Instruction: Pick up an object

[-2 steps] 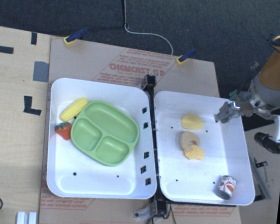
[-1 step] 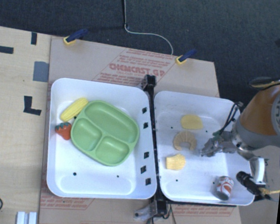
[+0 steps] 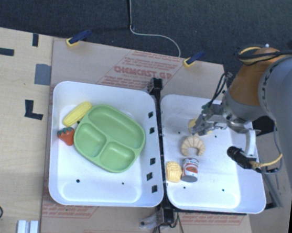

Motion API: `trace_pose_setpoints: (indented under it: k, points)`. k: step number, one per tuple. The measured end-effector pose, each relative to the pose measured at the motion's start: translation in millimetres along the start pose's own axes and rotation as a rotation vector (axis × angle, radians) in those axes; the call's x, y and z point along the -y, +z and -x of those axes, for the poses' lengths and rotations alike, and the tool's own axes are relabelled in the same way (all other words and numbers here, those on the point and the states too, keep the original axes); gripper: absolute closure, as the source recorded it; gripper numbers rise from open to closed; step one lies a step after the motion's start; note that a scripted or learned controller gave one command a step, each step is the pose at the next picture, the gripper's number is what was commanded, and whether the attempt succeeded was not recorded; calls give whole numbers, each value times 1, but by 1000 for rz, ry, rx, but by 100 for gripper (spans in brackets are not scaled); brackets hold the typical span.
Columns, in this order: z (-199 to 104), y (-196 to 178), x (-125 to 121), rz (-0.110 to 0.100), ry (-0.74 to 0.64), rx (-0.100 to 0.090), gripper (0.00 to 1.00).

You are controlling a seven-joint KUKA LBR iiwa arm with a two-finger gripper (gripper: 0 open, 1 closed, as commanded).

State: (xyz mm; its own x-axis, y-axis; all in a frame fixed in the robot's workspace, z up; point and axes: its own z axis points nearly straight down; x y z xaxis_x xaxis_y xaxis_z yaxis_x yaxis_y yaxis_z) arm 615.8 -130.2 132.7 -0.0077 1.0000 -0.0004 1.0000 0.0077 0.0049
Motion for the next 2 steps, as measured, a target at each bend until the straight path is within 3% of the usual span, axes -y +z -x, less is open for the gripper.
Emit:
trace_pose_setpoints:
  k: [1, 2]
  points:
    - [4, 2, 4, -6, 6, 0, 0]
    - [-16, 51, 43, -8, 7, 0, 0]
